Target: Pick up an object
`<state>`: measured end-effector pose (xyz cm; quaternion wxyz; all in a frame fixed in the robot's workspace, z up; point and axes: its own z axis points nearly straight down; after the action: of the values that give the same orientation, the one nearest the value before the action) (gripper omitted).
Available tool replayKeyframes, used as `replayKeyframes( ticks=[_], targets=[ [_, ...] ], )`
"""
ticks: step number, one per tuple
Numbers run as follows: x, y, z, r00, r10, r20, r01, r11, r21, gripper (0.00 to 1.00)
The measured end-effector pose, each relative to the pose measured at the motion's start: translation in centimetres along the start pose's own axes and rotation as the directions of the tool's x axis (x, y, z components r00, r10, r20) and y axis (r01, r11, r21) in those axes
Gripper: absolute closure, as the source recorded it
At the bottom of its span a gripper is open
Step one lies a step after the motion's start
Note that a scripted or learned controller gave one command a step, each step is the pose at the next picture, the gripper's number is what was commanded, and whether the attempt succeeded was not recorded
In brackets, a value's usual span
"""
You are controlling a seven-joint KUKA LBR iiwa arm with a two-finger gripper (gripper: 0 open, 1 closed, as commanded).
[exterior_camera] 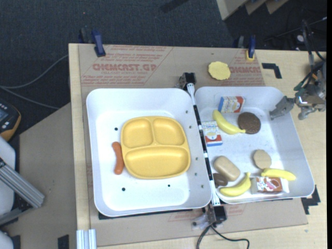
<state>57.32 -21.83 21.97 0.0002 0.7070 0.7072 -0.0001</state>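
Observation:
My gripper (289, 112) hangs at the right bin's (303, 149) far right corner, open with nothing between its fingers. In that bin lie a brown cookie (249, 122), a banana (227, 123), a blue and white carton (231, 104), a small carton (211, 132), a bread roll (226, 166), a tan cookie (262, 158), two more bananas (234, 187) (280, 174) and a red and white packet (270, 184). The brown cookie is the nearest of them, a little to the gripper's left.
The left bin (98, 118) holds a yellow divided plate (154, 147) with a sausage (118, 157) beside it. A yellow round piece (219, 70) lies on the bench behind the right bin. Blue clamps (96, 41) stand at the back edge.

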Motion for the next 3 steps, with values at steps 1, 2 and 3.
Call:
replayKeyframes(
  ticks=[1,2,3],
  targets=[
    [3.6,4.6,9.3,1.000,-0.005,-0.004,0.005,1.000,0.006,0.00],
    [8.0,8.1,13.5,1.000,-0.005,0.002,0.005,1.000,-0.005,0.00],
    [11.3,9.5,13.2,1.000,-0.004,0.002,0.004,1.000,-0.004,0.00]
  ],
)
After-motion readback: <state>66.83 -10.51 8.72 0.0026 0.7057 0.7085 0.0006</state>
